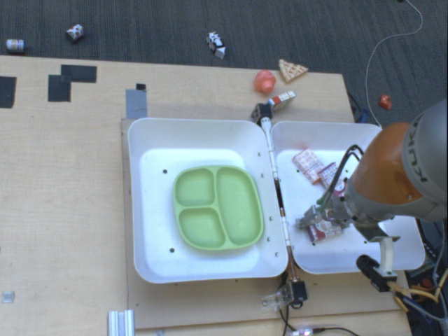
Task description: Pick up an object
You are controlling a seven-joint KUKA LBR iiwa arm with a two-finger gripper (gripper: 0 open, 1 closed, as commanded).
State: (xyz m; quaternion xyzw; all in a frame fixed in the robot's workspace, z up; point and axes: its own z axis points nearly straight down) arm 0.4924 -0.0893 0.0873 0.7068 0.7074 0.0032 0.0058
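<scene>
The tool [318,222] is sitting low in the right bin [409,254], can't tell its grip state. A pink-and-white packet [312,165] is lying just beyond it, apart from it. The green divided plate [217,207] is resting in the left bin [150,187].

Two white bins [140,208], one green tray [217,207]

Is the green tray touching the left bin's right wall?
Apart. The camera view shows white bin floor between the green tray and the left bin's right wall.
</scene>
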